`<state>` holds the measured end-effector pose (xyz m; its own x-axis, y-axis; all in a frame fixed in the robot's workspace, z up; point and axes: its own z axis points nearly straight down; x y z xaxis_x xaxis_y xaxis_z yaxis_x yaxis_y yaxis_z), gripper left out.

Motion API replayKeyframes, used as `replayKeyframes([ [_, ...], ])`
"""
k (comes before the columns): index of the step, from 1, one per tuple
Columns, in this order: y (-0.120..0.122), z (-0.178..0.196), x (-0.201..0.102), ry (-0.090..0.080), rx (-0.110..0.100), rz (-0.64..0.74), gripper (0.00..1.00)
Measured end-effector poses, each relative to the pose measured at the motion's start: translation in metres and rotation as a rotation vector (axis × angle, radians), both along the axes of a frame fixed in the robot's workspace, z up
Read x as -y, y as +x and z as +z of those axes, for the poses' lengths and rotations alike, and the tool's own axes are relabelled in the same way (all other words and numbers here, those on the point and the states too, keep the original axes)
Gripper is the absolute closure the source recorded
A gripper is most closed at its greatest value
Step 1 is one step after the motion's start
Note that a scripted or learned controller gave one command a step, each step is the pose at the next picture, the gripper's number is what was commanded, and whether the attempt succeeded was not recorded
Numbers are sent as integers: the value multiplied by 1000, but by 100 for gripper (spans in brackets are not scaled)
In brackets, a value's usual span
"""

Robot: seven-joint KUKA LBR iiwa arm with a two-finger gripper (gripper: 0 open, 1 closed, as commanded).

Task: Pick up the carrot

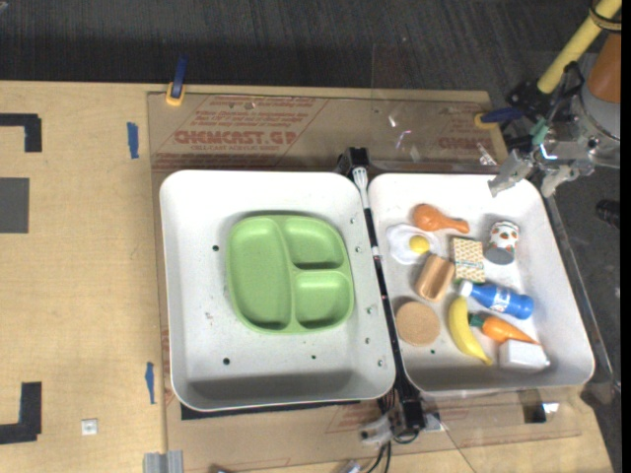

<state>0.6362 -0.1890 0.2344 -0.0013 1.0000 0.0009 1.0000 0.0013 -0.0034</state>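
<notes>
The carrot (pixel 507 329) lies in the right bin's (pixel 570 264) near right corner, long axis pointing left-and-up to right-and-down, well apart from the gripper (pixel 537 166), which hovers empty and apparently spread over the bin's far right corner.

My claw (pixel 515 173) hangs above the right bin's (pixel 567 264) far rim; the carrot (pixel 506 329) lies near its front corner.

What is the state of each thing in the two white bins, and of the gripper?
Orange toy carrot: lying in right bin, not held.
Yellow toy banana: lying beside carrot.
Blue plastic bottle: lying on its side.
Green divided plate: flat in left bin.
Gripper: above right bin's far corner.
</notes>
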Motion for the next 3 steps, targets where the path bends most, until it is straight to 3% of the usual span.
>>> replayKeyframes([
  [1,4,-106,-52,4,-7,127,0],
  [2,14,-131,-79,-5,12,163,0],
  [3,16,-142,-91,-3,11,60,0],
])
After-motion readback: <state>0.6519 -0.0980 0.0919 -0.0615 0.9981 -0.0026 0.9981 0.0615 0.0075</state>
